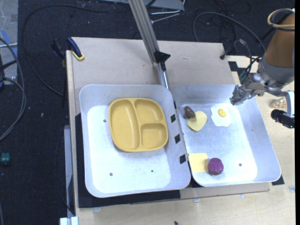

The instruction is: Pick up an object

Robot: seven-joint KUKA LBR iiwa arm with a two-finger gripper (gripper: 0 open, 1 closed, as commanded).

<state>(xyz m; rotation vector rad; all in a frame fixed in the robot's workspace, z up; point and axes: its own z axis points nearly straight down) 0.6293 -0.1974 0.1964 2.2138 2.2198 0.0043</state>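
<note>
Fried-egg toy, white with yellow yolk (221, 116), lies unlifted in the right white bin (262, 149), the gripper (236, 97) at its 1 o'clock, so we judge picking not begun.

Two white bins sit on the pale tan bench (117, 55). The left bin (93, 172) carries a mustard-yellow divided plate (138, 124). In the right bin (255, 158), relative to that plate: a small brown piece (189, 112) and a pale yellow piece (198, 121) just beside it, a white-and-yellow fried egg (221, 116) farther off, a yellow square (198, 162) and a purple lump (215, 166) below.
</note>
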